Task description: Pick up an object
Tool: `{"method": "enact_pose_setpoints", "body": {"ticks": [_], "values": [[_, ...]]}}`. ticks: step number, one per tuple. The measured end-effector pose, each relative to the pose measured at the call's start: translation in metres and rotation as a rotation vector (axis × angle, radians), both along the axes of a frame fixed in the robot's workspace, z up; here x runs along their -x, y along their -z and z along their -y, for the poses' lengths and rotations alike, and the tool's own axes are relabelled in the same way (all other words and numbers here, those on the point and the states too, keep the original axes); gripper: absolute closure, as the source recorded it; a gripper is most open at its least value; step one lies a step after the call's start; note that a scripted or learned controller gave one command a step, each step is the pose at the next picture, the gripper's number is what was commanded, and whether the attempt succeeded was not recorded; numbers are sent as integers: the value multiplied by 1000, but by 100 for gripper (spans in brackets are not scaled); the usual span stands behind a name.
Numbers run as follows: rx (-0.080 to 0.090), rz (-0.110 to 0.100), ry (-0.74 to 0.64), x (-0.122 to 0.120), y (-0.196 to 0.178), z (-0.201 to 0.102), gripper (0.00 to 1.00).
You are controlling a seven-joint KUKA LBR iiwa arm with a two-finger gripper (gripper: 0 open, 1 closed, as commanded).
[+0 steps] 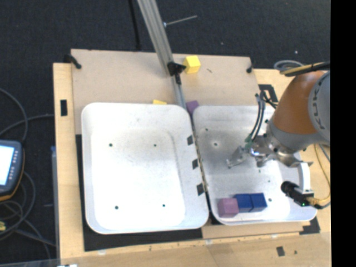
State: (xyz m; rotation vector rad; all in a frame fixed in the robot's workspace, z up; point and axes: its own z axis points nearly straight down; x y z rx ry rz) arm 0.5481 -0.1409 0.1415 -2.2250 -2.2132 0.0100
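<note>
- You are seeing the grey two-finger gripper (pixel 238 159) hanging over the middle of the right white bin (pixel 222 121); its fingers look spread and are grasping nothing.
- Nothing is being lifted yet: the blue block (pixel 250 202) and the purple cube (pixel 227 207) are lying touching at that bin's lower edge, below the gripper.
- Nothing is blocking the way; a yellow cube (pixel 192 64) is sitting at upper centre.

The arm (pixel 300 113) reaches in from the right, wrist angled downward left.
</note>
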Motion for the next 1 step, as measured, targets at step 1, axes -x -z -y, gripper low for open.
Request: {"method": "enact_pose_setpoints", "body": {"ticks": [1], "values": [[1, 10, -1, -8, 45, -4, 0]]}}
